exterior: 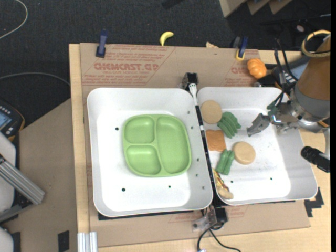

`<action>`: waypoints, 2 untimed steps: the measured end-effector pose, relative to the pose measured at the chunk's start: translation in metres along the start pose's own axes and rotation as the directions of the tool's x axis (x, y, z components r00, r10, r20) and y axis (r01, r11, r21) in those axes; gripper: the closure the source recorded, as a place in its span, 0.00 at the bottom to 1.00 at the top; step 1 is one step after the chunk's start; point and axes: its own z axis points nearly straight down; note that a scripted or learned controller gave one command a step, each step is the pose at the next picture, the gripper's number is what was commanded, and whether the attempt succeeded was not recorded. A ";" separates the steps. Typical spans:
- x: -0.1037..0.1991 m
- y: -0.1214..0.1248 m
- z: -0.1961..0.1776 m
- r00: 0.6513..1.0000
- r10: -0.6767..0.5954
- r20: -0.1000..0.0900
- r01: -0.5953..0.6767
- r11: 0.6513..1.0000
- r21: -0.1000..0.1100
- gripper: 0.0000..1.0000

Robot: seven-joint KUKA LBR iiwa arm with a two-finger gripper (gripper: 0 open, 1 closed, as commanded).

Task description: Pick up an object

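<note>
White plastic makes up the 2 shallow bins, and the arm's gripper [258,125] hangs over the right bin [278,180], its 2 fingers spread apart with nothing between them. The pickable things all lie to the gripper's left in this view: a ridged green piece [229,123] is the nearest, just beside the fingertips; a tan disc [211,111] sits beyond it by the bin's far-left corner; an orange-brown block [215,139] and a second tan disc [244,153] lie lower, with a green stick [225,161] touching that disc, its long axis running near-to-far at a slight slant. A small yellowish scrap [222,186] rests near the bin's front-left edge. The left bin [102,156] holds a green 3-compartment plate [156,145], well apart from the gripper. My guess is that the ridged green piece is the easiest target. Red print on the cardboard [131,62] under the bins reads roughly "CHEMCAST"; the rest is too faint to make out.
</note>
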 end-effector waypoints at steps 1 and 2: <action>0.031 -0.013 0.106 1.000 0.000 -0.003 0.000 1.000 0.005 0.00; 0.029 -0.012 0.091 1.000 0.002 0.001 -0.002 1.000 -0.003 1.00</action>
